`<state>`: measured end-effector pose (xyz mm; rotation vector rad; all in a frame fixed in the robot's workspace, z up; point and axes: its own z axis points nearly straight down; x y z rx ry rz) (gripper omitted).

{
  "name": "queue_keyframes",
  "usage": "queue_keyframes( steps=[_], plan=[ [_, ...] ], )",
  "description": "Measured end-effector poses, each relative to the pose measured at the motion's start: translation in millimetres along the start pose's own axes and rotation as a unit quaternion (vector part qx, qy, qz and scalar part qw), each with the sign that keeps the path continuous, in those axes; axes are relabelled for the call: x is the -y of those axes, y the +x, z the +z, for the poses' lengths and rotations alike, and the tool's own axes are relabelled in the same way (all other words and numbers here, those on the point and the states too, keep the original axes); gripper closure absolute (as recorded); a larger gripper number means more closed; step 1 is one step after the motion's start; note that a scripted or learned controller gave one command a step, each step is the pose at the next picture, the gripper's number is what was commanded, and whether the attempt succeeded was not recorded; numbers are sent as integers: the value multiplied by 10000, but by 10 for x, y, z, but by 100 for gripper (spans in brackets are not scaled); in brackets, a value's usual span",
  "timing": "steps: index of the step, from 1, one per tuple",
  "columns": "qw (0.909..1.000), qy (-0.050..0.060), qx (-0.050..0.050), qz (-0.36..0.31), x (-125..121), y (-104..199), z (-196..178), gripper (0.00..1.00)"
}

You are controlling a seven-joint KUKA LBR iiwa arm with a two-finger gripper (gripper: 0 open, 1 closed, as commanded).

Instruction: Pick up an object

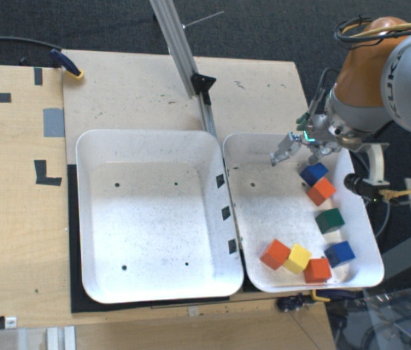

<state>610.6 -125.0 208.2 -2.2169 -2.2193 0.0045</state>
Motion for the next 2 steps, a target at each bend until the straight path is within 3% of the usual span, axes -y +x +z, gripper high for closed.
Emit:
queue_keyframes(
  steps=[1,2],
  plan=[
    [10000,-20,5,-6,-9,0,-21,0],
    [10000,1,9,-4,-35,23,422,0]
  ],
)
